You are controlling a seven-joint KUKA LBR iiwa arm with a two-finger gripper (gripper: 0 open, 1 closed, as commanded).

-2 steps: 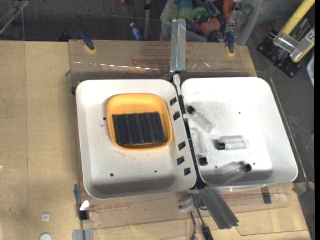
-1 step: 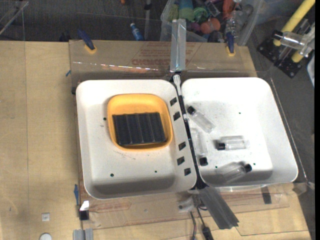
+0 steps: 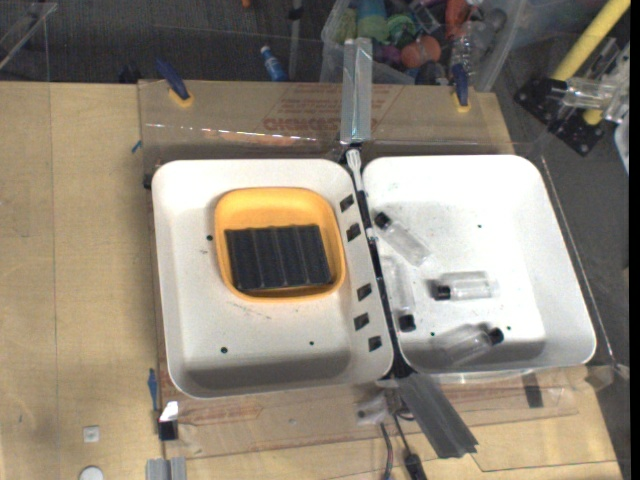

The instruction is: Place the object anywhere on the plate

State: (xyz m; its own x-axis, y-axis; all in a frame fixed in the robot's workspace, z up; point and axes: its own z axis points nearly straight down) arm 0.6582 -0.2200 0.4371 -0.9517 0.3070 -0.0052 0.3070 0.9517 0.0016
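Note:
An orange plate (image 3: 272, 201) with rounded corners lies in the left white bin (image 3: 190, 338). A black ribbed rectangular object (image 3: 278, 256) rests flat on the plate's middle. In the right white bin (image 3: 540, 218) lie several clear plastic vials with black caps: one (image 3: 400, 239) near the divider, one (image 3: 462, 288) in the middle, and one (image 3: 472, 337) toward the front edge. A further clear piece (image 3: 402, 293) lies against the divider.
A dark divider (image 3: 365, 258) with black clips runs between the two bins. Behind the bins stand a clear tub of coloured toys (image 3: 420, 13) and a yellow bar (image 3: 598, 23) at the back right. Tan bench surface (image 3: 70, 268) surrounds the bins.

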